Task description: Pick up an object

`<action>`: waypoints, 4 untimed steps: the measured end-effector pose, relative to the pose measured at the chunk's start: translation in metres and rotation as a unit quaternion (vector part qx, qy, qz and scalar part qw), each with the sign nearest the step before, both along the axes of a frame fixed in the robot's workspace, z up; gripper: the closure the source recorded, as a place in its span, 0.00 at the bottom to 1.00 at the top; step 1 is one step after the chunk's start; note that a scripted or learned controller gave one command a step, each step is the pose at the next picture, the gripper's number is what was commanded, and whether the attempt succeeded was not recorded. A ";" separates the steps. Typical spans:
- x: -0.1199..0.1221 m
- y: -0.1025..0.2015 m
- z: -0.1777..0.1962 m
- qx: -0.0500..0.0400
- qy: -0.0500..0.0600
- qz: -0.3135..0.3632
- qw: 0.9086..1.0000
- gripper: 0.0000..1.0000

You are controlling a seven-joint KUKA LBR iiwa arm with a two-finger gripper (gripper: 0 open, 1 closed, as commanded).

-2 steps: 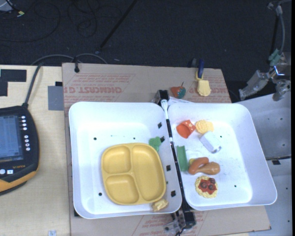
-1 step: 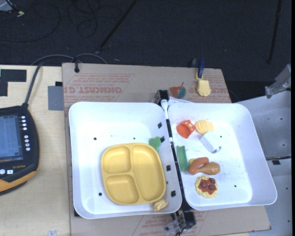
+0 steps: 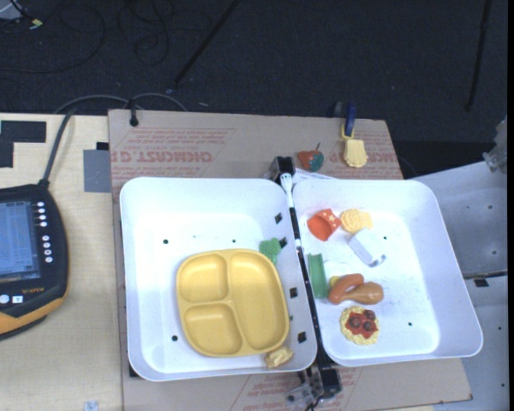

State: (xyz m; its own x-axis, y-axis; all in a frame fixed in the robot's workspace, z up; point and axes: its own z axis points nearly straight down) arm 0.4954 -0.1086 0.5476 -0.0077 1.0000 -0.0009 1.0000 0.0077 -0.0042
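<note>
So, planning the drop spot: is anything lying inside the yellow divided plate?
No, the yellow divided plastic plate in the left white bin shows three bare compartments.

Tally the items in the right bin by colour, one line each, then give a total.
Red or orange: 3 – red scoop-like toy, sausage pair, small pizza with red topping
Yellow: 1 – ridged yellow piece
Green: 1 – green block by the divider
White or grey: 1 – pale cylinder
Total: 6
</note>
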 end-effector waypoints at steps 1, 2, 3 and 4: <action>-0.020 0.112 -0.010 0.001 0.000 0.003 1.000 1.00; -0.021 0.062 -0.185 0.000 0.008 -0.006 1.000 1.00; -0.022 0.155 -0.279 0.001 0.006 0.000 1.000 1.00; -0.018 0.174 -0.162 0.002 -0.007 -0.002 1.000 1.00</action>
